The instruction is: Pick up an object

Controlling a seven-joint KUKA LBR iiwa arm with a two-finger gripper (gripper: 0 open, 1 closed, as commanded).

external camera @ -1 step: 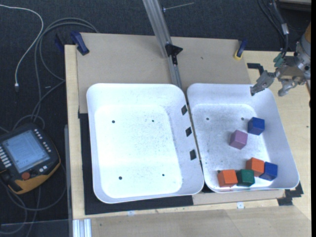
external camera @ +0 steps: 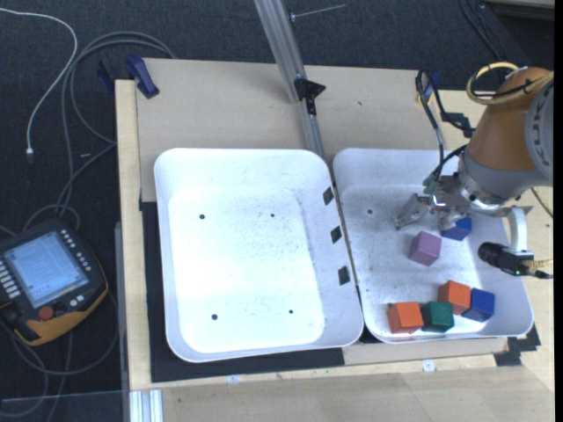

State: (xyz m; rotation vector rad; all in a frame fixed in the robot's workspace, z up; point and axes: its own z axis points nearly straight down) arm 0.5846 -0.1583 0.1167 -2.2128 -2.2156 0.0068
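Purple block (external camera: 425,248) lies in the right bin (external camera: 378,236), just below the end effector (external camera: 422,211), whose fingers look spread and pinch nothing. Judging by this, the approach step is in hand; next comes lowering squarely over the block and closing.

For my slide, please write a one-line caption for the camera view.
Gripper hovers open in the right bin above a purple block; five other blocks lie nearby.

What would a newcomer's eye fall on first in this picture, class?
Probably the grey arm's orange band at the right, above the right bin. Next, the coloured blocks there: a purple block near the gripper, and orange, green and blue ones clustered along the near rim.
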